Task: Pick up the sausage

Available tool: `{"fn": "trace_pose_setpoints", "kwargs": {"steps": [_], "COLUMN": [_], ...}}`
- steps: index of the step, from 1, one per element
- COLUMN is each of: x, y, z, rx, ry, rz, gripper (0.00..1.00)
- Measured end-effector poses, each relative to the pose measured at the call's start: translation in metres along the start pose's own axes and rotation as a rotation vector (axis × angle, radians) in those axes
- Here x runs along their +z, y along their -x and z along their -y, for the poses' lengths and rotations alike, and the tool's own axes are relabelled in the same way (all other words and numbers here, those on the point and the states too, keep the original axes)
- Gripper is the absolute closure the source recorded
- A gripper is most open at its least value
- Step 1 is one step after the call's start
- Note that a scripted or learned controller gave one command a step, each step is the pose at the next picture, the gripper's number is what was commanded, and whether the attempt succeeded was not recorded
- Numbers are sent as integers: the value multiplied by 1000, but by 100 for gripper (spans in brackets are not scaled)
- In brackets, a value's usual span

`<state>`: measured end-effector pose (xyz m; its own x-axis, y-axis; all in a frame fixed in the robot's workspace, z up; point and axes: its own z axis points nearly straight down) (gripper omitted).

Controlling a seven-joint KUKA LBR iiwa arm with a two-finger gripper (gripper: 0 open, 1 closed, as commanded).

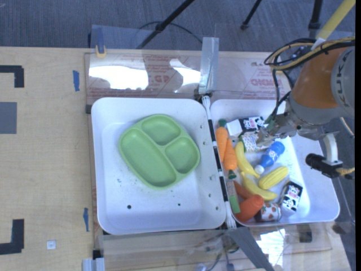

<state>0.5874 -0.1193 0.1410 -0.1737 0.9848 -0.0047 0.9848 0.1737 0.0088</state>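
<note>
Nearest me, at the 7 o'clock corner of the right bin (321, 208), lies the sausage (249, 208), a stubby reddish-orange piece close against the wall shared with the other bin. Just at its 3 o'clock sits a small red-and-white toy (271, 212), and past that, towards 2 o'clock, a black-and-white carton (291, 196).

Further in, a yellow corn cob (273, 177) lies across the middle of the bin, touching the curved banana (246, 164), which runs from 11 to 5 o'clock. A blue bottle (271, 154) lies just beyond the corn. Along the bin's 9 o'clock wall an orange carrot (227, 147) points away from me.

The hand (265, 135) hangs over the far part of this bin, above the heap near the bottle's 11 o'clock and well apart from the sausage. I cannot tell whether it is wide or narrow, and nothing shows in its grasp. A second black-and-white carton (251, 123) is at its 10 o'clock.

In the left bin (113, 208), a green divided plate (159, 150) rests on the white floor. Both bins stand on the desk (39, 151).
</note>
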Motion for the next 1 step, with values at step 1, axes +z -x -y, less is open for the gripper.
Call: {"fn": "trace_pose_setpoints", "kwargs": {"steps": [1], "x": [22], "y": [46], "z": [14], "rx": [59], "ry": [-7], "rz": [-2], "gripper": [100]}}
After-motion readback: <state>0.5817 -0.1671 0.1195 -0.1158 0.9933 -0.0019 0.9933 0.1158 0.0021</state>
